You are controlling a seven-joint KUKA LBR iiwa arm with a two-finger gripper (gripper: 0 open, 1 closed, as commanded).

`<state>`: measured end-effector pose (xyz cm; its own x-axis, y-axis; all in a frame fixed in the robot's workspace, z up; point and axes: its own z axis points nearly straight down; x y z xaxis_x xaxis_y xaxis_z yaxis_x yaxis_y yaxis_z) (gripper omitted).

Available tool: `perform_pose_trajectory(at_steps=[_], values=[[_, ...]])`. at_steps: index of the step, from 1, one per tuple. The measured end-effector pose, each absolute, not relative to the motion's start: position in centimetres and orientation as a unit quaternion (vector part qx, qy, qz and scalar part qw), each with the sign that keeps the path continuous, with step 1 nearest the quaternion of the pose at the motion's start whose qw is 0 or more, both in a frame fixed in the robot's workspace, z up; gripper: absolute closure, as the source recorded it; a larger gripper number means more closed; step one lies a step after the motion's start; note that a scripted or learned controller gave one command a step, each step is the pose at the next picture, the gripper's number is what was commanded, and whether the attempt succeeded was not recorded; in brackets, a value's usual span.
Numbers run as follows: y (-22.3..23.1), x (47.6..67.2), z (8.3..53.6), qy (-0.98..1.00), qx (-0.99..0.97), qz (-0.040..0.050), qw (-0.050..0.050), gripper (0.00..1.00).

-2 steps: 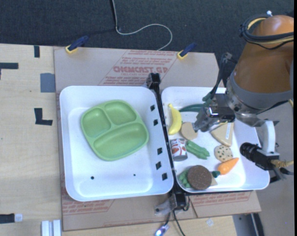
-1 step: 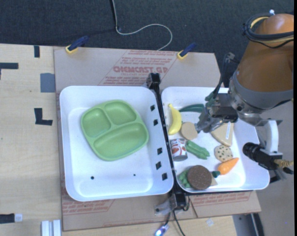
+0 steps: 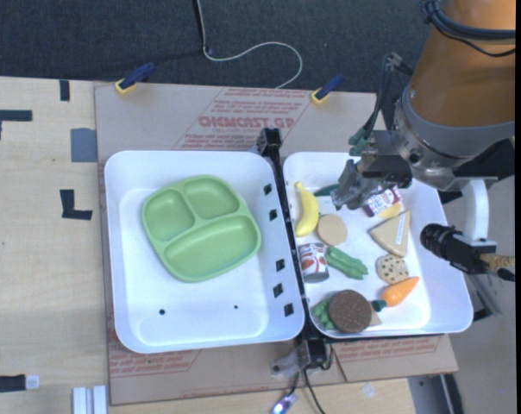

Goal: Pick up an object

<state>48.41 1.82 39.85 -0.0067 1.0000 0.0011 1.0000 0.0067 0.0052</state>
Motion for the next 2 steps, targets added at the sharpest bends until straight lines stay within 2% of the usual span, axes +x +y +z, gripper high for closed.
perform_pose_trajectory(at_steps=[1,2], values=[[6.3,48.2,28.1,0.708,0.706,-0.0039,-0.004,1.00],[-0.5,48.4,36.5,0.705,0.709,0.0019,0.003,1.00]])
